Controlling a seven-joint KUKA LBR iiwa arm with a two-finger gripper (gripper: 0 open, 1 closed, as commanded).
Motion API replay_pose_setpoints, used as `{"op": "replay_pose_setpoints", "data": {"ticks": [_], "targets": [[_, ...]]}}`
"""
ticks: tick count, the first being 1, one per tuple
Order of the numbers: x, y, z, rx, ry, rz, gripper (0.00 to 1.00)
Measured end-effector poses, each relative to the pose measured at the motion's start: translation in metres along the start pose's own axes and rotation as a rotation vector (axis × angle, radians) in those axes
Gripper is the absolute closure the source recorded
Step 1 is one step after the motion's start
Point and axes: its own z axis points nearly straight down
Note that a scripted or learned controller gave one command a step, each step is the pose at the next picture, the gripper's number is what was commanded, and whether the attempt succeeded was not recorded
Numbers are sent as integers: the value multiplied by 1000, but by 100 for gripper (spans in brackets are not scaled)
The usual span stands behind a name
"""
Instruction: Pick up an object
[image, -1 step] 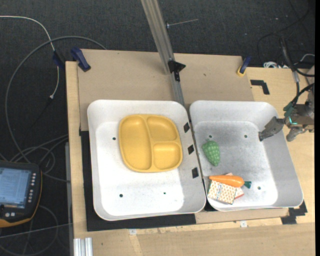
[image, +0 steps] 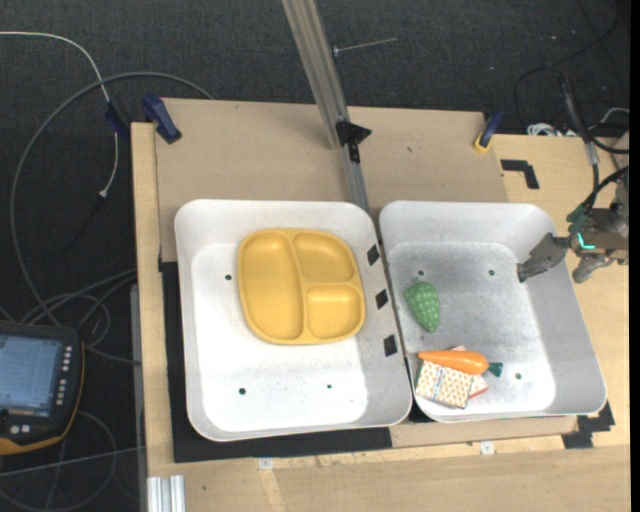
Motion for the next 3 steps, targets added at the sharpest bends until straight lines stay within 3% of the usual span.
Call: {"op": "replay_pose_setpoints", "data": {"ticks": [3], "targets": [[-1,-3,157,6,2,1,0]]}}
